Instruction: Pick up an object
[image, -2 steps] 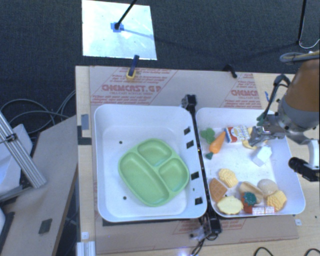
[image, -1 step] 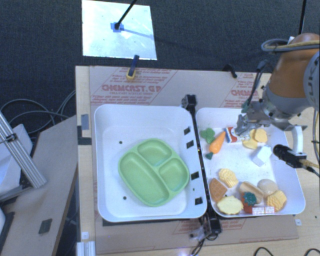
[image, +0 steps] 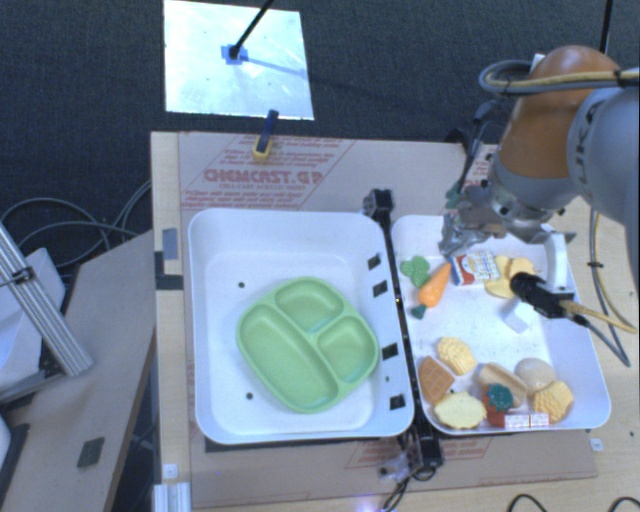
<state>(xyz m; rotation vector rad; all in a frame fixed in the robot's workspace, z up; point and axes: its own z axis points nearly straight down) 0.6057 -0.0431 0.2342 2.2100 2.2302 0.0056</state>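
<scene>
My gripper hangs over the back left part of the right bin. Just below and beside it lie a red and white carton, an orange carrot and a small green piece. A yellow item rests to the carton's right. Nothing visible is lifted off the bin floor.
Toward the right bin's front lie several toy foods: a corn piece, a toast slice, a yellow pastry, a pale egg shape. In the left bin sits a green divided plate. A black divider runs between the bins.
</scene>
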